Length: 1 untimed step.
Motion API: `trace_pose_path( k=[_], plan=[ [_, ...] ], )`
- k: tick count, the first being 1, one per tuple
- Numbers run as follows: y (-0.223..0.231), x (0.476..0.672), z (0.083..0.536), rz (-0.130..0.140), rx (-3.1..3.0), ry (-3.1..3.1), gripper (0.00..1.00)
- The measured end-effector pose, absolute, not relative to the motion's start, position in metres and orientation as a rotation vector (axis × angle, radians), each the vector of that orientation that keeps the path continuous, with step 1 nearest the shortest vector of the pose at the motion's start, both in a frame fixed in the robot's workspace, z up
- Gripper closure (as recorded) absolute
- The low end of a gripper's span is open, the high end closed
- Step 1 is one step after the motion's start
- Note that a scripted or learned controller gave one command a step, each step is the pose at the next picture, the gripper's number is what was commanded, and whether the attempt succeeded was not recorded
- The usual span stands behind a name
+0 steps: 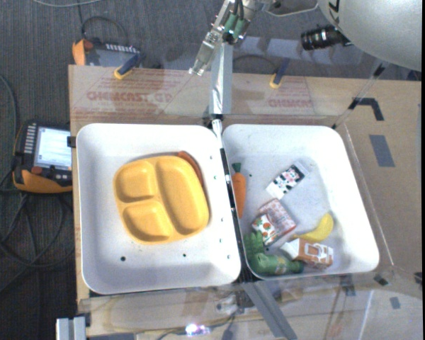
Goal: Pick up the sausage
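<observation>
1. The sausage (189, 159) lies in the left bin (99, 261), tucked against the far right edge of the yellow divided tray (161, 197); just a thin reddish-brown sliver of it peeks out from behind the tray's rim.
2. The yellow divided tray sits roughly in the middle of the left bin, turned at a slight angle, with three compartments showing.
3. The tool (198, 68) hangs far from the bins, above the far edge of the bench (127, 98), near the line where the two bins meet. It is slim and slanted, its tip pointing down and to the left. Whether it is released or clenched I cannot tell.
4. Nothing is visible at the tool's tip, and it is well apart from the sausage.
5. The right bin (354, 183) holds a carrot (239, 188) along its left wall, a black-and-white packet (285, 180), a red-and-white carton (273, 222), a banana (321, 228), a small orange carton (312, 252) and green vegetables (265, 255) in the near left corner.
6. A handheld controller (46, 158) lies to the left of the bench.
</observation>
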<state>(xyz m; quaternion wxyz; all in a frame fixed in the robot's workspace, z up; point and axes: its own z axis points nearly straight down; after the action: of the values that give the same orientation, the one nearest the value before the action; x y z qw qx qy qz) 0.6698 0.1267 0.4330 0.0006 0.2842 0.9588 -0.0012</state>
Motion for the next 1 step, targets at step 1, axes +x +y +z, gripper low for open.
trace_pose_path(
  k=[1],
  plan=[
    [0.1270,0.6714,0.4414,-0.004,0.893,3.009,1.00]
  ],
)
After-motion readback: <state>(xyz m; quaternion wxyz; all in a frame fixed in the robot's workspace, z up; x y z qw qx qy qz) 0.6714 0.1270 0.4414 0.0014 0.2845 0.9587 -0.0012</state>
